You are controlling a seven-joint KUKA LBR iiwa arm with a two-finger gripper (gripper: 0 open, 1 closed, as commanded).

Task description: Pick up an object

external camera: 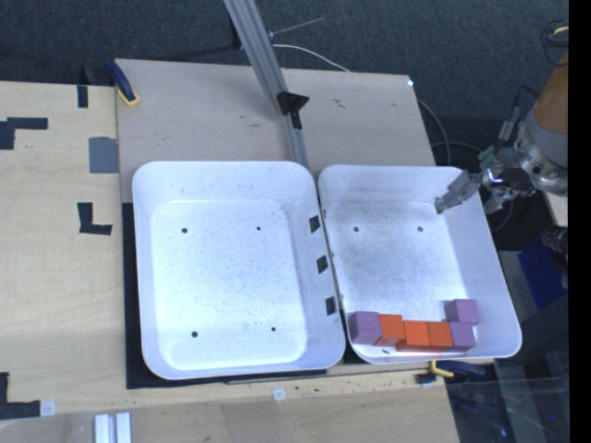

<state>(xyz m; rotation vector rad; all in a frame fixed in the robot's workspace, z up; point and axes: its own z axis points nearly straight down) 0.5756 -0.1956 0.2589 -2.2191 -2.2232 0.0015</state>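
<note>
You are looking down on two white bins, the gripper hovering over the right bin's far right rim, purple and orange blocks lying along its near wall, well apart from the gripper, the left bin sitting just beside it.

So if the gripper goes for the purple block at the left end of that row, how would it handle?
The purple block looks like a rigid cube, so it should hold shape and not roll. It sits tight against the orange block and near the bin wall, so fingers may struggle to get around it. A push would probably slide it on the smooth white floor.
</note>
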